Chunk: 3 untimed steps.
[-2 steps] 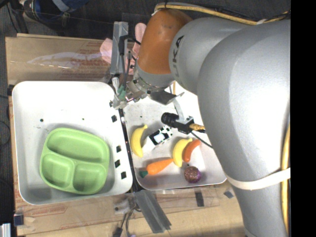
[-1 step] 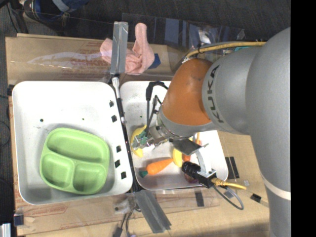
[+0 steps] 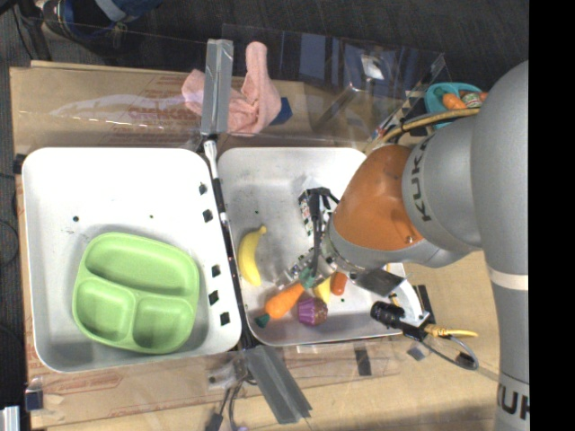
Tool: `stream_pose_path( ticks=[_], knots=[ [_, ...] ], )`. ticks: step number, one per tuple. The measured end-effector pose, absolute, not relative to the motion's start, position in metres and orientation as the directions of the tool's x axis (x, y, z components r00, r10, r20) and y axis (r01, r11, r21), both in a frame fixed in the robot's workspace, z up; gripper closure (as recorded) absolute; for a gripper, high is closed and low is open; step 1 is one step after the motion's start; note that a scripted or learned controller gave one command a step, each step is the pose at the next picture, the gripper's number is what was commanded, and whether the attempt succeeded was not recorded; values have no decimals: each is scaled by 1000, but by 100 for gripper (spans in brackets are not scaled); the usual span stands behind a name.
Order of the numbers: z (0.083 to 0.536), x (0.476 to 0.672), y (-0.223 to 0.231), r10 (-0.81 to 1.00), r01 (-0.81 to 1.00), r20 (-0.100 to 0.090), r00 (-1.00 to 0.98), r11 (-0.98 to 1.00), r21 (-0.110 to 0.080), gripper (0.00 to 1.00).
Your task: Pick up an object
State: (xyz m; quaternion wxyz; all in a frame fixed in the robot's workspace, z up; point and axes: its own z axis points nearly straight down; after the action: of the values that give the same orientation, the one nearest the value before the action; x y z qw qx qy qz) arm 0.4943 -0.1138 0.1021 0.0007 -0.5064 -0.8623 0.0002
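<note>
Over the right bin (image 3: 269,164), arm (image 3: 431,205) bent low, end effector (image 3: 310,272) beside carrot (image 3: 285,301).

Seemingly "KUKA" on the arm (image 3: 449,196)

Grey arm with orange band (image 3: 382,209) reaches into right white bin (image 3: 269,173) near yellow banana (image 3: 251,254), orange carrot (image 3: 284,301), purple toy (image 3: 312,311); green divided tray (image 3: 137,290) in left white bin (image 3: 54,187).
</note>
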Motion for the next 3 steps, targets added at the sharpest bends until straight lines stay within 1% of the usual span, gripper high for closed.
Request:
stream_pose_path(
  ticks=[1, 2, 3],
  knots=[
    [102, 494, -114, 874, 874, 1, -486, 486, -1, 0],
    [92, 477, -103, 878, 878, 1, -479, 479, -1, 0],
    [101, 478, -102, 875, 875, 1, -484, 484, 0, 100]
  ],
)
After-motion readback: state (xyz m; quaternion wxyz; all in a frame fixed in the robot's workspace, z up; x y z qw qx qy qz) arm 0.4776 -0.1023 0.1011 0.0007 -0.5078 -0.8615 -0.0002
